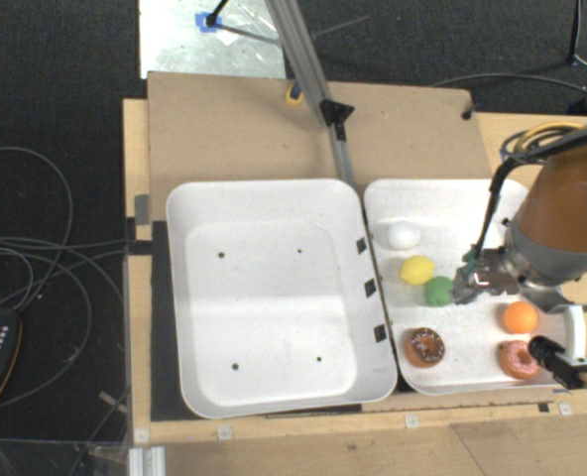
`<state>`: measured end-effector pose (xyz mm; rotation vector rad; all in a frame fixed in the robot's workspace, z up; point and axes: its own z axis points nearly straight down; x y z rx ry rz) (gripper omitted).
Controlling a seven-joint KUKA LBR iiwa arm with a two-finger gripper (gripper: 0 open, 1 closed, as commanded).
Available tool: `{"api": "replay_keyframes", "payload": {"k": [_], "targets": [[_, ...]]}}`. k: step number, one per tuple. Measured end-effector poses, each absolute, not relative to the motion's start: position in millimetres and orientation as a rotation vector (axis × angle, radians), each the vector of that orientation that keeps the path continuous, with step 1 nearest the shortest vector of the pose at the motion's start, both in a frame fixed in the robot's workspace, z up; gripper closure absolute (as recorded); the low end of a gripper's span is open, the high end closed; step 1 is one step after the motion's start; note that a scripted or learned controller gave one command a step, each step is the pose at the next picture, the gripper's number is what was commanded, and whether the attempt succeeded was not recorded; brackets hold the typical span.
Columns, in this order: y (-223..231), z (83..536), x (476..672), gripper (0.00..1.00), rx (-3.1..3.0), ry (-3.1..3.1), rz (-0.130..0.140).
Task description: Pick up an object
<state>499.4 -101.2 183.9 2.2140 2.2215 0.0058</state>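
tool (465, 288) low in right bin (452, 201) | green ball (438, 291) touching its left side | finger state: cannot tell

2 shallow white plastic bins (274, 206) set side by side, 6 small toy foods (417, 270) held in the right bin (442, 201), gripper (469, 284) positioned among them

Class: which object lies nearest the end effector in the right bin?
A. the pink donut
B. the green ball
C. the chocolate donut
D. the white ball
B: the green ball lies right beside the end effector, while the other objects in the right bin sit farther off.
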Motion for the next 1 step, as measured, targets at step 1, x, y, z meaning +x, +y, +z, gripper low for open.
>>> {"api": "replay_keyframes", "payload": {"k": [1], "targets": [[-101.5, 205.4, 501.2, 1.00, 2.212, 2.224, 0.005]]}}
